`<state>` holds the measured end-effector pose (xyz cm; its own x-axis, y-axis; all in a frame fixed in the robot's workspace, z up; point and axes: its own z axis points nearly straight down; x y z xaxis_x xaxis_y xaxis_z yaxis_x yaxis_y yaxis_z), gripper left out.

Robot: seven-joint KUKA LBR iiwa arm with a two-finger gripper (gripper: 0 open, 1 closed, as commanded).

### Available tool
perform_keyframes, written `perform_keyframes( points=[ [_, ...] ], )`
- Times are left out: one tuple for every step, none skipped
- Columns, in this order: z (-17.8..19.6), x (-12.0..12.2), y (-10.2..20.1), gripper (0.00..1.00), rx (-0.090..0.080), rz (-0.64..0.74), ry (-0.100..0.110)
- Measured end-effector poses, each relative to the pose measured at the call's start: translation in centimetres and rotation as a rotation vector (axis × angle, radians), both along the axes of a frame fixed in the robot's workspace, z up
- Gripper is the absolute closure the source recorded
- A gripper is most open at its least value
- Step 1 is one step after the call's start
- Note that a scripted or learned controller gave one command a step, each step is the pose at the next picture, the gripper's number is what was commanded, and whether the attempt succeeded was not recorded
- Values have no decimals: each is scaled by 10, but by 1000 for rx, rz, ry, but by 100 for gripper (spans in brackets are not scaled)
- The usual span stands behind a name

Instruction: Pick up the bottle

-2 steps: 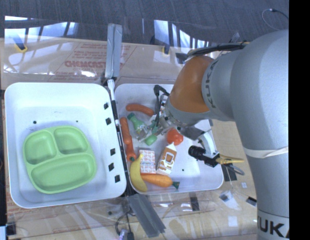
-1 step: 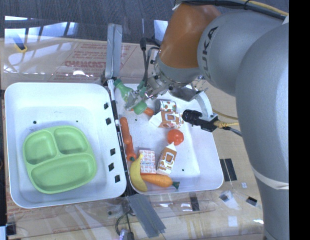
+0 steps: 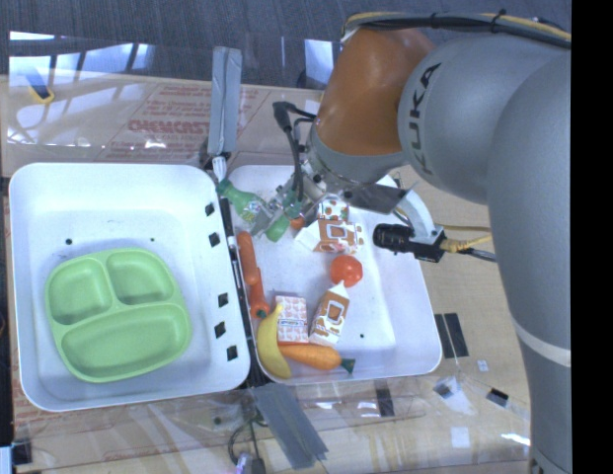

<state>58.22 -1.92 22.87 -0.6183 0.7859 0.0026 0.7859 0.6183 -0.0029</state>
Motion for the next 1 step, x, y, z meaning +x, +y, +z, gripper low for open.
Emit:
perform_keyframes(
  points=[
    [-38, -56, 30, 100, -1, -115, 0]
  ],
)
